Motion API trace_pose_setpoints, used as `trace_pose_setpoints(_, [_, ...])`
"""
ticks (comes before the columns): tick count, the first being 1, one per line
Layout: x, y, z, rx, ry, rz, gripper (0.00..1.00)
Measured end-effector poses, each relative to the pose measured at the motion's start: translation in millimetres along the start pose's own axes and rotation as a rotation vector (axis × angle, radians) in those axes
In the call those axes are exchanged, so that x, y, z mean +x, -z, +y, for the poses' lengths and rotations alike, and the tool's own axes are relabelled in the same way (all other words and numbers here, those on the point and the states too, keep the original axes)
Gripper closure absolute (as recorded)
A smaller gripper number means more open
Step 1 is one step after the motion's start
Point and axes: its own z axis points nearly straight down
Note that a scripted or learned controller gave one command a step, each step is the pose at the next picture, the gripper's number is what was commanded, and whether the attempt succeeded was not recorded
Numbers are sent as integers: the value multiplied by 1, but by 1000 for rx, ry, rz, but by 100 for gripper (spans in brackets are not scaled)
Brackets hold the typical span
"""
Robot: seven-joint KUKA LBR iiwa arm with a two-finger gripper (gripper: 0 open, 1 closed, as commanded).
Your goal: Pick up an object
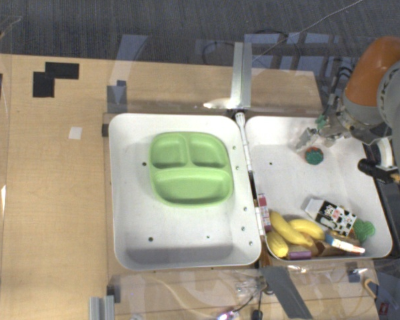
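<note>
The fingers (315,133) are spread apart with nothing between them, hanging in the far part of the right bin (280,179), just above a small green and red ball (313,155) lying on the bin floor. At the bin's near edge lie bananas (290,231), a black and white box (333,215) and a green toy (364,229). The left bin (130,245) holds a green divided plate (189,167).

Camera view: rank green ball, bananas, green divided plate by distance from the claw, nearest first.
From the claw:
1. Green ball, just below it, right bin's far end.
2. Bananas, right bin's near corner.
3. Green divided plate, in the left bin.
</note>
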Motion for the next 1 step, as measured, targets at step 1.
trace_pose_setpoints(1, [1, 14, 4, -11, 9, -6, 100])
